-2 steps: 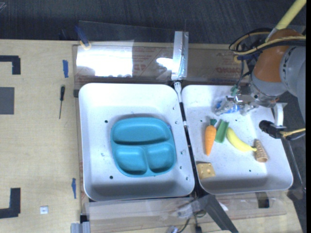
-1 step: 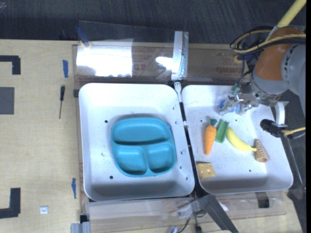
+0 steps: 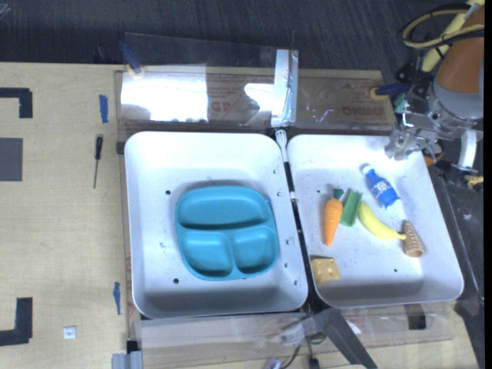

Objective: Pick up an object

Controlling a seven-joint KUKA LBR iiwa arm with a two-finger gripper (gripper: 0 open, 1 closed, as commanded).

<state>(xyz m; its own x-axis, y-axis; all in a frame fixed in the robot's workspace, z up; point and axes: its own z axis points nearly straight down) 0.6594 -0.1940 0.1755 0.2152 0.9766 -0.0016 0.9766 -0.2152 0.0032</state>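
The right bin (image 3: 438,283) holds several small objects. An orange carrot (image 3: 331,220) lies next to a green piece (image 3: 351,207). A yellow banana (image 3: 378,224) sits right of them, with a blue and white bottle (image 3: 380,187) above it. A brown ridged piece (image 3: 413,240) lies at the banana's right end, and a tan cracker-like square (image 3: 325,269) rests near the bin's front left corner. My gripper (image 3: 402,146) hangs over the bin's far right corner, up and to the right of the bottle, with nothing seen in it.
The left bin (image 3: 146,167) contains a blue divided plate (image 3: 225,231). A clear plastic panel (image 3: 207,91) stands behind the bins. Cables and the arm's orange band (image 3: 463,69) crowd the upper right. A wooden bench top (image 3: 54,229) stretches to the left.
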